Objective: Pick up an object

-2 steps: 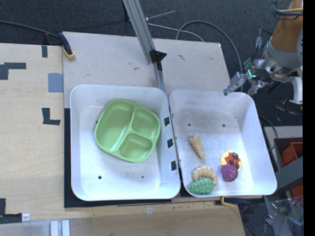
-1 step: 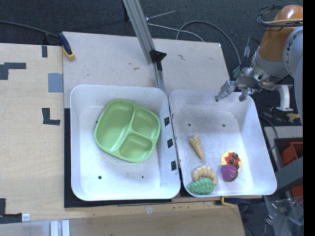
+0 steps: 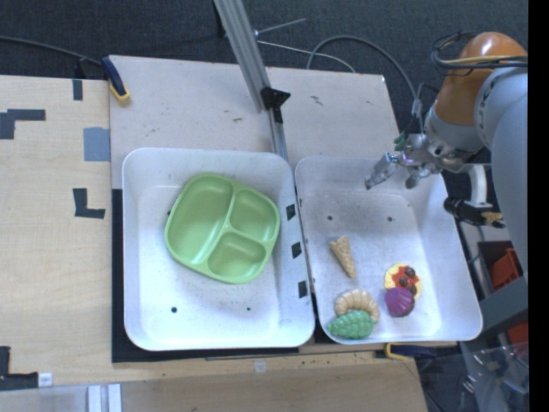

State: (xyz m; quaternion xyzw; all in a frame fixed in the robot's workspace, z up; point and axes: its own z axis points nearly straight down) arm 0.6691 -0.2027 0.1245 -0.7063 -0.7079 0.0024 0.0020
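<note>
A yellow and blue clamp (image 3: pixel 115 79) grips the bench's (image 3: pixel 189 101) far left corner. A grey metal pole (image 3: pixel 244 45) slants up from the bench's far edge. Dark cables (image 3: pixel 343 54) trail beyond it.

one fixed camera looks down aslant on both bins (image 3: pixel 137 230).

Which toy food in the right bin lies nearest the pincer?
The tan cone-shaped piece. It lies alone mid-bin, closest to the pincer; the croissant, green piece, purple piece and yellow piece cluster farther away.

cone (image 3: pixel 342 255) lying | croissant (image 3: pixel 356 300), grapes (image 3: pixel 352 324), plum (image 3: pixel 399 301) clustered | right bin (image 3: pixel 446 256)
</note>
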